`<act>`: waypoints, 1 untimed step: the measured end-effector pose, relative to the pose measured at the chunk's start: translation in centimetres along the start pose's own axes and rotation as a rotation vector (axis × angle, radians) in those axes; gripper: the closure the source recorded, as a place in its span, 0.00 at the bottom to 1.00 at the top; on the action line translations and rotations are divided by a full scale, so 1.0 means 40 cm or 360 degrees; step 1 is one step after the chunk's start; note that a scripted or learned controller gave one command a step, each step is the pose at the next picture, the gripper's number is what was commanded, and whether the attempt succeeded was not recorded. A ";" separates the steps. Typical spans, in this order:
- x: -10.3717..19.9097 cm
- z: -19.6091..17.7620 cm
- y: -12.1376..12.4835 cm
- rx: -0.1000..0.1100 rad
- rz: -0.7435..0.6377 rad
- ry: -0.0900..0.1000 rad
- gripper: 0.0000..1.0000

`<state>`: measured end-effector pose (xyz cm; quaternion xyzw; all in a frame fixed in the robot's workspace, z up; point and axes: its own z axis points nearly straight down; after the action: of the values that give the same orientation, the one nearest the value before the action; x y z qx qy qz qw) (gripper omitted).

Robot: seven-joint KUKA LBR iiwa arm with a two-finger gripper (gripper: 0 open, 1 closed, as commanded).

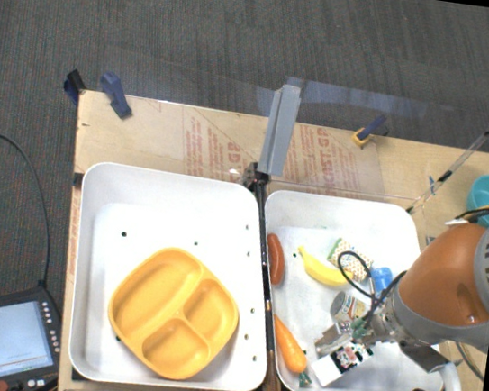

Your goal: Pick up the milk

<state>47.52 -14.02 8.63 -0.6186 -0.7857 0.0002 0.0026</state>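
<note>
- A robotics lab: clamped plywood bench (189, 136), grey carpet (205, 29).
- At seven o'clock, a teach pendant (9, 342) with trailing cable (14, 156).
- Toy food fills one bin (377, 219).

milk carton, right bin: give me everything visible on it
The milk carton is a small white box with a dark label showing red and green bits. It lies tilted near the front edge of the right bin, just right of the carrot. The gripper is right over its upper end; whether it has a grip is unclear.
</note>
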 end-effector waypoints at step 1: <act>0.001 0.000 0.000 -0.0001 -0.0048 0.0000 0.00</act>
<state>47.51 -13.98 8.64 -0.6066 -0.7950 0.0000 0.0025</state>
